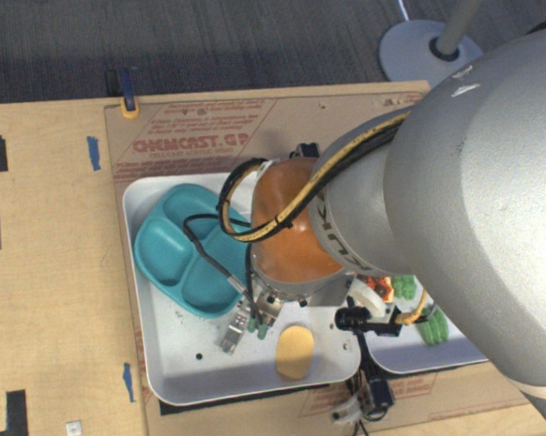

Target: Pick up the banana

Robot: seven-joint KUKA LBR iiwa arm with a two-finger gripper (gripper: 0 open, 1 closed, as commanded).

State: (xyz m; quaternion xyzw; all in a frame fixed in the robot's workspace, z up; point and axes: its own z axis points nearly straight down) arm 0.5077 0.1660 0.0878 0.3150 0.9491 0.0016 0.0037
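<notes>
A yellow rounded piece (295,350), likely the banana seen partly, lies near the front edge of the left bin (173,380). My gripper (244,323) hangs low over the bin floor, just left of and slightly behind that yellow piece, at the front right corner of a teal divided plate (183,252). Nothing shows between gripper and yellow piece; they look a short gap apart. The arm's orange band (288,230) and grey body hide the back right of the bin.
The teal plate fills the left bin's back left. In the right bin (425,360) lie a green item (434,327) and a small red-and-white item (382,288), mostly under the arm. Cardboard surrounds both bins.
</notes>
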